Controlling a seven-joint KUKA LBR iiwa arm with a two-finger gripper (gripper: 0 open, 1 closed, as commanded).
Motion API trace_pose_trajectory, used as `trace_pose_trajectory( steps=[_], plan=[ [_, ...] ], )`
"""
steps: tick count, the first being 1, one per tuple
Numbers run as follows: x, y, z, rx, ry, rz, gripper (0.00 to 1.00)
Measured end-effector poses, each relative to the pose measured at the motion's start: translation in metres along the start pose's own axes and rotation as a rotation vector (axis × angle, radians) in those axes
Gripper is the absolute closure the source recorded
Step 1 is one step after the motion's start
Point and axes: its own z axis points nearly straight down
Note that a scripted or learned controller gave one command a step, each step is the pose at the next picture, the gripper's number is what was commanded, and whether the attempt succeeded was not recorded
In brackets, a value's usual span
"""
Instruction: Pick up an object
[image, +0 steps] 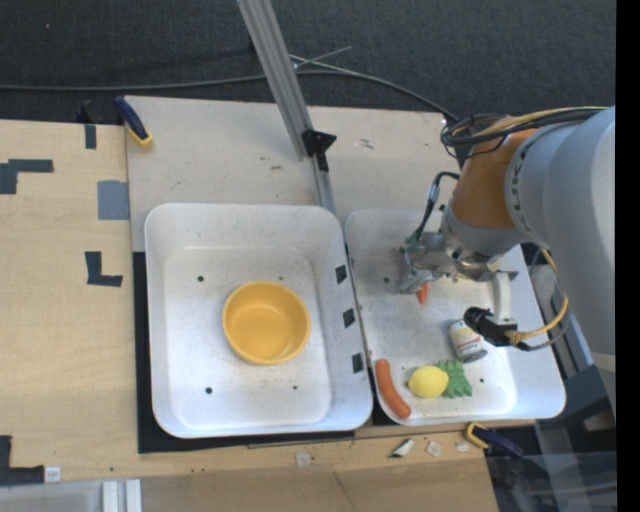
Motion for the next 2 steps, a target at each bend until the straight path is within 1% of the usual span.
trace_pose_trajectory(
  steps=[1, 2],
  plan=[
    [0.002, -0.002, -0.064, -0.008, -0.001, -0.001, 1.0],
    [-0.004, -0.01, -0.121, -0.008, -0.001, 0.001, 1.0]
  ],
)
